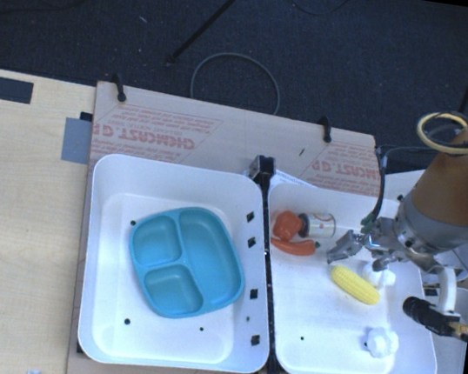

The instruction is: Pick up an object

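Note:
My gripper (361,256) hangs over the right bin (322,354) near its far right side, jaws spread and nothing held between them. A yellow corn cob (355,285) lies just in front of the fingertips, close to them. To the left of the gripper, an orange and red toy vegetable (288,233) lies near the bin's far left corner. A small pale cylinder (319,225) rests right beside the vegetable. A small white lump (380,342) sits near the front right corner of the same bin.
The left bin (100,310) holds a blue divided plate (186,260). A black divider rail (262,265) runs between the two bins. Bare white floor lies in the front half of the right bin.

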Controlling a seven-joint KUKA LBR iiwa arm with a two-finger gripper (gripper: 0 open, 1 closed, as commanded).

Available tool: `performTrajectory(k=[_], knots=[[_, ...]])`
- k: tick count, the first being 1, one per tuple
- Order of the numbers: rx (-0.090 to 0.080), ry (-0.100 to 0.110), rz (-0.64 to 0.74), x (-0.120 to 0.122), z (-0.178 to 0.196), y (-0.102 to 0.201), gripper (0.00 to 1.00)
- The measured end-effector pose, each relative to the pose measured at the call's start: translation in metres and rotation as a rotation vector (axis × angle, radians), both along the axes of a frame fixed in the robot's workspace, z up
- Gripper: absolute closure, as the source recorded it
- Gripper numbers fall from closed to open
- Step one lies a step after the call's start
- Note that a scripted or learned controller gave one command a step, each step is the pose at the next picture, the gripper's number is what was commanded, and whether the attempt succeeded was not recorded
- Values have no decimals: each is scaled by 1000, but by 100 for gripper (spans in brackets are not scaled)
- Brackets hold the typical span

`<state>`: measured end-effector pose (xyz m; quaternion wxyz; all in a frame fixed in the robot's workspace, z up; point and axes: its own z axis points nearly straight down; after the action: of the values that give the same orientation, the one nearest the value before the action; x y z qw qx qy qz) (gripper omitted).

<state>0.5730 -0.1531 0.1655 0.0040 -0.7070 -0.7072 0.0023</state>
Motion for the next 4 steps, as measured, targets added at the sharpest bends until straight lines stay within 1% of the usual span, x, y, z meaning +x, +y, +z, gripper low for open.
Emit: performTrajectory(k=[1, 2, 3, 4], knots=[[-1, -3, -1, 1, -63, 4, 0], [-1, -3, -6, 1, -51, 2, 100], [-3, -11, -7, 5, -5, -5, 100], [-3, -10, -3, -3, 44, -2, 100]])
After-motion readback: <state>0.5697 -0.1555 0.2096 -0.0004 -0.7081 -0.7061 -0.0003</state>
